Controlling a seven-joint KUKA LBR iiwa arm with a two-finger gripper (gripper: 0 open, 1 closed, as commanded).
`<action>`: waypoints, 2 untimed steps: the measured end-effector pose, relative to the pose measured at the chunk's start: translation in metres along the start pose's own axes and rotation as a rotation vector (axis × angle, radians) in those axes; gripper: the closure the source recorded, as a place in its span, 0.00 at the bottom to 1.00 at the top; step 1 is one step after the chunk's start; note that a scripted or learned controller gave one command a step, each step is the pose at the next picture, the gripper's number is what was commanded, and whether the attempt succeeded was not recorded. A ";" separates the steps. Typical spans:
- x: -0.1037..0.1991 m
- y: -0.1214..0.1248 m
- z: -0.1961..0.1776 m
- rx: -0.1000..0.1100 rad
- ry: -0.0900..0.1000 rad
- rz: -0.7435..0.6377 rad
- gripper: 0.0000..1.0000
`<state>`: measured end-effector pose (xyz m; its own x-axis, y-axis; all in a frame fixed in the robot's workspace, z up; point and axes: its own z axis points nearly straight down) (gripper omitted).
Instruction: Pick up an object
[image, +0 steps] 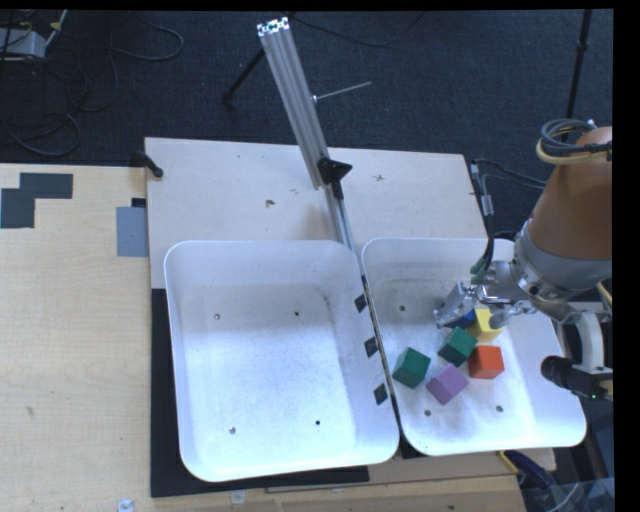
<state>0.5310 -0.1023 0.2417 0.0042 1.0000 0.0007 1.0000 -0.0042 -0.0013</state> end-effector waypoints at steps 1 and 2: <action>-0.031 0.013 0.122 -0.002 -0.004 -0.002 0.00; -0.031 0.014 0.108 -0.006 -0.001 0.001 1.00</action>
<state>0.5448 -0.1330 0.1337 0.0049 1.0000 -0.0006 1.0000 -0.0049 0.0047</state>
